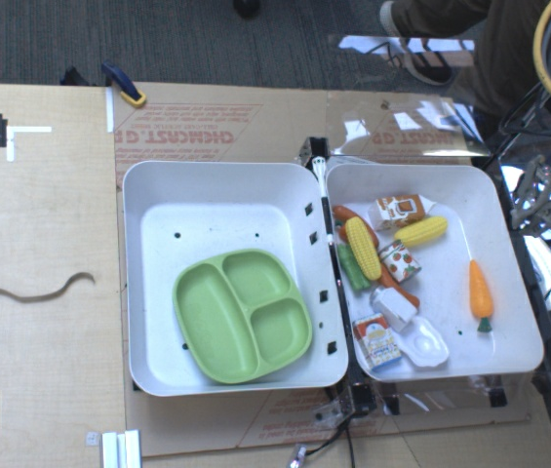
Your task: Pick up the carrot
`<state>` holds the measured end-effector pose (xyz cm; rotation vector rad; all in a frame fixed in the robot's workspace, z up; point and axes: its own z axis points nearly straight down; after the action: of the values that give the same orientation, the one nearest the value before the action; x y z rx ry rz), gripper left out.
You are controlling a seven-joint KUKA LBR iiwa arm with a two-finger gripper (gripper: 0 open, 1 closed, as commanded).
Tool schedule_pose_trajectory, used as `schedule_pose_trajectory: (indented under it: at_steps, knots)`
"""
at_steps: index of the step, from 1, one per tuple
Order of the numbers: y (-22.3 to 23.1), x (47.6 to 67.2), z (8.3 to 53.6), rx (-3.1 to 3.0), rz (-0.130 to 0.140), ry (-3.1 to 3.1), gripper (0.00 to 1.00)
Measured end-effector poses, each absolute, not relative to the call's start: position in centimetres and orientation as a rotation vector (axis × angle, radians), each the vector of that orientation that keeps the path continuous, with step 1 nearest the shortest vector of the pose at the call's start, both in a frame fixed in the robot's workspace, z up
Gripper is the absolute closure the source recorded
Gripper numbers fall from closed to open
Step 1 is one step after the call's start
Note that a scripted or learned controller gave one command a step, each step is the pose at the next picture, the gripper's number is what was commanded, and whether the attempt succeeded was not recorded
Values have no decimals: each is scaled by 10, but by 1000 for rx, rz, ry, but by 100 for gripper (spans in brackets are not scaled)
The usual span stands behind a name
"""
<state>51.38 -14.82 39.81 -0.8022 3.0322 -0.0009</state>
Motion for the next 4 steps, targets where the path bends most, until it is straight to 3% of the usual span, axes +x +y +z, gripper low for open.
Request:
schedule_pose_trajectory:
  at_steps: [1,2,3,4]
  knots:
    - [-148,514,398,-803,-1,3032,0]
    - [-190,517,229,-907,1,3004,0]
    - [-221,494,92,-863,-2,3015,0]
    - [-219,497,103,-870,-5,3007,100]
